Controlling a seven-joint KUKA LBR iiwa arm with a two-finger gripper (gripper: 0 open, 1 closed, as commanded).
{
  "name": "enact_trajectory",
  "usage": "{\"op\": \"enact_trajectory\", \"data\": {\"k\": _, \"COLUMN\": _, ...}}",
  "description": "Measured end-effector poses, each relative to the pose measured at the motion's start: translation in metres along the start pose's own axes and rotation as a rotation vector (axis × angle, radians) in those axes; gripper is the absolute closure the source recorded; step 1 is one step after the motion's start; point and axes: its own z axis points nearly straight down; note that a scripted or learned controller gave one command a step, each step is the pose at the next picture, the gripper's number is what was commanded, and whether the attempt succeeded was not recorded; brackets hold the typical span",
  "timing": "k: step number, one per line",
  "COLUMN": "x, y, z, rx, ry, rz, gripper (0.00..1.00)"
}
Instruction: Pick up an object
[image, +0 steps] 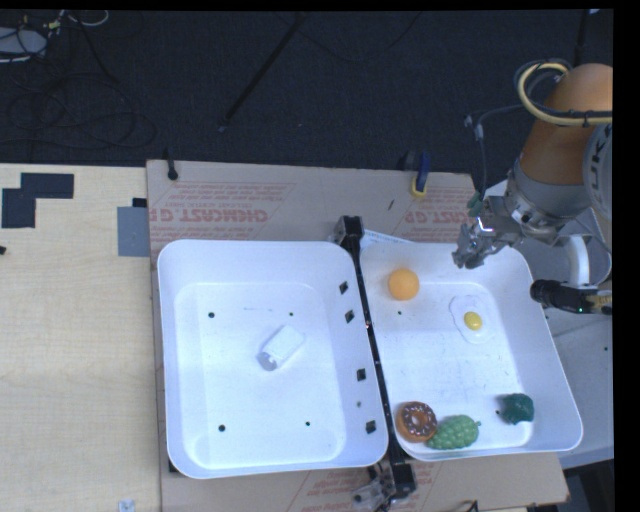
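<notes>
Jaws (472, 255) hanging over the far rim of the right bin (560, 400), near its back corner, tips pointing down; too small and dark to tell whether spread or pressed together. Nothing visible between them. Joined above to the grey wrist and the orange band of the arm (560, 130), reaching in from the right with a yellow cable looped at the top.

Nearest in the right bin: an orange ball (403, 284), lying on the bin floor toward the back, left of the jaws and apart from them. Just right of it, below the jaws, a toy fried egg (471, 320), flat, white with a yellow yolk. Well apart from these, along the front wall: a chocolate-glazed toy donut (415, 421) touching a green bunch of grapes (455, 432), and farther right a dark green lumpy piece (517, 407), kind not clear.

Across the black divider, in the left bin (190, 440): a small white cylinder (280, 346), lying on its side near the middle.

Beneath both bins, a cardboard sheet (260, 205) with red lettering, resting on the pale wooden table (70, 350).
</notes>
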Motion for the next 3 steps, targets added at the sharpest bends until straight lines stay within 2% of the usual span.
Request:
{"op": "enact_trajectory", "data": {"k": 1, "x": 0.1, "y": -0.008, "z": 0.025, "rx": 0.003, "ry": 0.002, "rz": -0.003, "gripper": 1.0}}
{"op": "enact_trajectory", "data": {"k": 2, "x": 0.075, "y": -0.05, "z": 0.03, "rx": 0.005, "ry": -0.002, "rz": 0.008, "gripper": 1.0}}
{"op": "enact_trajectory", "data": {"k": 3, "x": 0.169, "y": -0.079, "z": 0.03, "rx": 0.004, "ry": 0.001, "rz": -0.001, "gripper": 1.0}}
